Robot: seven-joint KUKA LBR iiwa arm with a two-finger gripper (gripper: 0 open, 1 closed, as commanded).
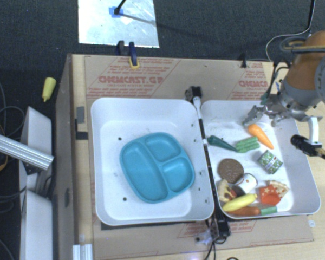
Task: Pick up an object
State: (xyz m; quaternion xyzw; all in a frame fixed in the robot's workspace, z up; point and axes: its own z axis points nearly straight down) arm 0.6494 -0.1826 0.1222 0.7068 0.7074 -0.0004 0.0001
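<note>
Hovering in the right bin [303,199], your hand [265,114] has its fingers spread just above the carrot [260,135], gripping nothing. No pick is made yet; you have the closing and lifting left.

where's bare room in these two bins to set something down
Left bin: bare white floor rings the blue divided plate, widest along the far wall and left side. Right bin: a bare patch at the far-left corner, beyond the green pod. Its near half is crowded: cookie, banana, pizza slice.
</note>
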